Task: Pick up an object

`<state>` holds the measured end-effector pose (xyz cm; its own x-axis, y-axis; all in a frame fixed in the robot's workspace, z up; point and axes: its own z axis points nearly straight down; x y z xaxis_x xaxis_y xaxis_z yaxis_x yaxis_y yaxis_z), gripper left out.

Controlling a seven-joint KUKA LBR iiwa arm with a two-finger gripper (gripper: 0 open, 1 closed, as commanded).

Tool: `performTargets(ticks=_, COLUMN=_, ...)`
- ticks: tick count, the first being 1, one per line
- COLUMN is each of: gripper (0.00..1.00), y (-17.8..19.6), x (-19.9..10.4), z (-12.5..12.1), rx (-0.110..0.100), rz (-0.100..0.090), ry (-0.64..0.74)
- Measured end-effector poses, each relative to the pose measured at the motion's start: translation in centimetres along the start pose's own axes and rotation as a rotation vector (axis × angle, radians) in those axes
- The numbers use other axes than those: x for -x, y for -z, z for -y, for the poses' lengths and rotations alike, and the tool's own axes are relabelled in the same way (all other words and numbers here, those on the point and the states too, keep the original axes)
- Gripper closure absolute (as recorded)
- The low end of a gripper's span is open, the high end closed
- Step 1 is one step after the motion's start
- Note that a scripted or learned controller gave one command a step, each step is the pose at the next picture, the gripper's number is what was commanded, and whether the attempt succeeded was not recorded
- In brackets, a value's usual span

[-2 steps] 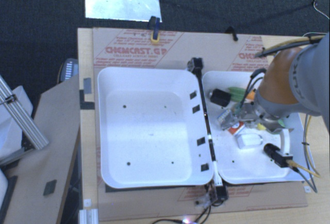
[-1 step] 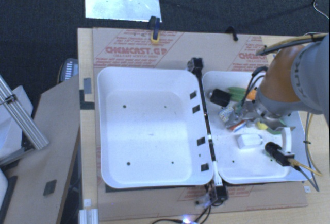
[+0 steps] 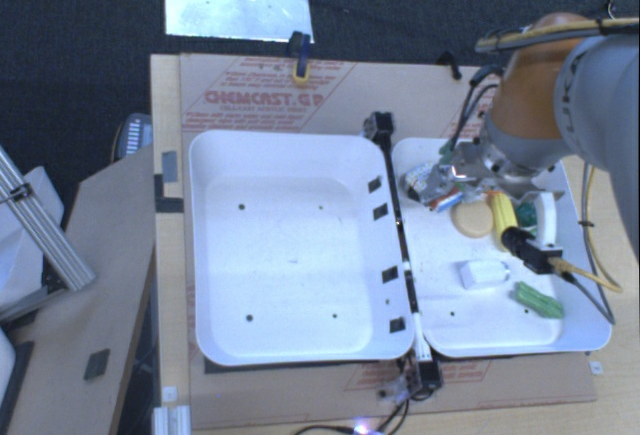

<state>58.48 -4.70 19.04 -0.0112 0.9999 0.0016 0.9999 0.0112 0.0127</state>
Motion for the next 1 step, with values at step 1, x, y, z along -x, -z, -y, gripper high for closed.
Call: performTargets(ticks=1, gripper=1.00, y=1.98, x=-3.68, z=0.08, rx=-0.010, rz=0.001, ry=-0.004)
